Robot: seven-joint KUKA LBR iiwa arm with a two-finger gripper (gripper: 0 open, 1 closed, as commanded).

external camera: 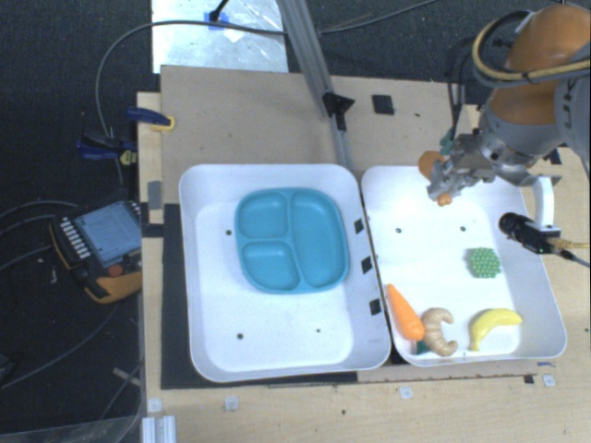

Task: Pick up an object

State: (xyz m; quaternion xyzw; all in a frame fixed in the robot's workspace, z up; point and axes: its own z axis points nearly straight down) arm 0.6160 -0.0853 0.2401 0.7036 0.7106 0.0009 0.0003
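- A grey KUKA arm with an orange band (540, 40) is reaching in from three o'clock, its two-finger gripper (446, 185) hanging over the far-left part of the right-hand shallow white bin (406, 197).
- A small orange rounded object (431, 163) is sitting right at the gripper, partly hidden; whether it is pinched between the fingers, and how wide they are standing, cannot be told at this angle.
- If that orange piece is the target, it is looking like a light, smooth plastic toy, likely stiff and a little slippery; a pinch across its middle appears the safest hold.
- At six o'clock in the same bin, an orange toy carrot (404, 310) is lying against the left wall, touching a tan knobbly ginger-like piece (440, 330).
- A yellow plastic banana (493, 324) is resting just beside them towards four o'clock, and a green bumpy ball (483, 263) is lying apart at three o'clock.
- A black cylindrical fitting (523, 232) is jutting over the bin's right rim, crowding any approach to the green ball.
- In the left-hand shallow white bin (212, 330), a blue three-compartment plastic plate (291, 240) is lying flat, well apart from the gripper.
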